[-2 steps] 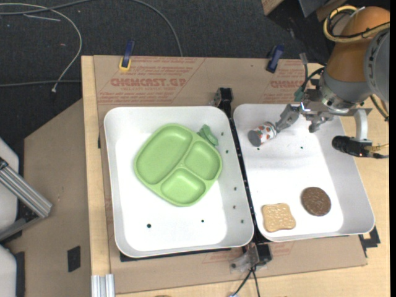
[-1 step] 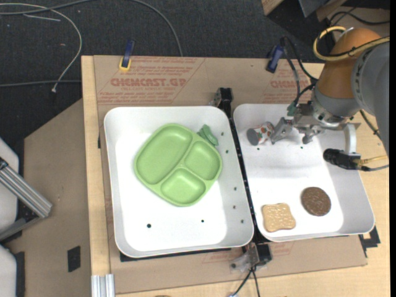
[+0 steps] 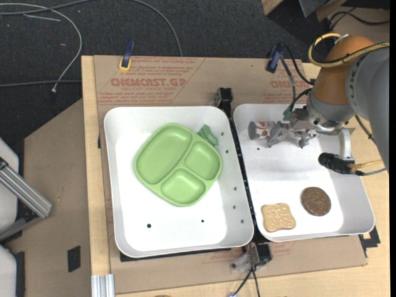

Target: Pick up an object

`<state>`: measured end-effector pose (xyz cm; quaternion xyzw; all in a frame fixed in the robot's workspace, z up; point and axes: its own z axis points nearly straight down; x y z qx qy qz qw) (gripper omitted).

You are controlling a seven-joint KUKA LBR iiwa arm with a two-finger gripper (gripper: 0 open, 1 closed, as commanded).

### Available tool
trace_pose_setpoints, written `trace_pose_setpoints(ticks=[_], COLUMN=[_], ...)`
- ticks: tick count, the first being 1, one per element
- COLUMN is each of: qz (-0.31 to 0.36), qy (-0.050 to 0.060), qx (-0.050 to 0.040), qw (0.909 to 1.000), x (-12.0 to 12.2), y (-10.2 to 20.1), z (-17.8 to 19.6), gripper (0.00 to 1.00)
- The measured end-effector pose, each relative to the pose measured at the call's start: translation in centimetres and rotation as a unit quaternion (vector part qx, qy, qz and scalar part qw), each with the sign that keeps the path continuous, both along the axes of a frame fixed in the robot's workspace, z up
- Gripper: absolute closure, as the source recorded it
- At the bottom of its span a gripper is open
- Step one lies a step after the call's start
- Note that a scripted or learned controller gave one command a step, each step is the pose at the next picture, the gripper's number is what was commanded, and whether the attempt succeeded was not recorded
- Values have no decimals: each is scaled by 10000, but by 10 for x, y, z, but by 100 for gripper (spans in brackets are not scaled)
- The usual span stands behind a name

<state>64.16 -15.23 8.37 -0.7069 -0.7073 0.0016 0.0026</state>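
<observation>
In the right bin [image 3: 352, 228], a small grey cylinder with a red and white label [image 3: 260, 129] lies on its side near the far left corner. My gripper [image 3: 288, 139] hangs low just to its right, open, with nothing between its fingers. A round brown cookie [image 3: 316, 201] and a square tan cracker [image 3: 278, 216] lie near the bin's front edge, well apart from the gripper.
The left bin [image 3: 124, 166] holds a green divided plate [image 3: 178, 164] with a small green piece [image 3: 208, 135] at its far right edge. The grey arm with its orange band [image 3: 337, 73] reaches in over the right bin's far right corner. Cables run beside it.
</observation>
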Motion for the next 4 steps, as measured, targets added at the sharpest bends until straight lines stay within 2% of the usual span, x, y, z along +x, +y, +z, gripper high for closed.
trace_pose_setpoints(ticks=[1,2,3,4], qz=[3,6,6,5], qy=[-22,-65,-59,-50], qx=[-2,-15,-12,-10], qw=[10000,10000,10000,10000], x=[1,12,22,23], y=[0,1,7,7], z=[13,63,115,139], gripper=[100,100,100,100])
